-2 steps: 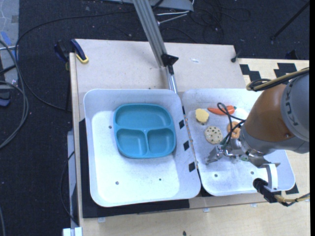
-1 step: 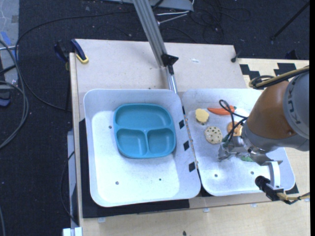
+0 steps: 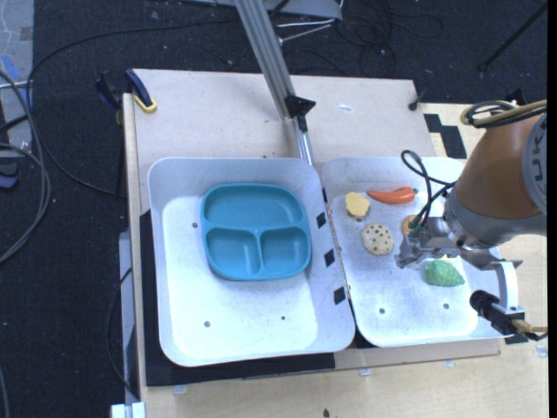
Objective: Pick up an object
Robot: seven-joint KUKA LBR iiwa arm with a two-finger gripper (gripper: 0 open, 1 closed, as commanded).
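In the right bin (image 3: 409, 320) lie a red-orange chili pepper (image 3: 392, 195), a yellow lump (image 3: 357, 205), a tan cookie with dark chips (image 3: 377, 239), a green leafy piece (image 3: 445, 273) and a small orange thing (image 3: 409, 225) partly hidden by the arm. My gripper (image 3: 409, 255) hangs low over this bin, between the cookie and the green piece. Its tips sit just right of the cookie. Nothing shows between them.
The left bin (image 3: 174, 320) holds a blue divided tray (image 3: 257, 232). A slanted metal pole (image 3: 270, 50) stands behind the bins. The arm's orange band (image 3: 500, 172) overhangs the right bin's far right side.
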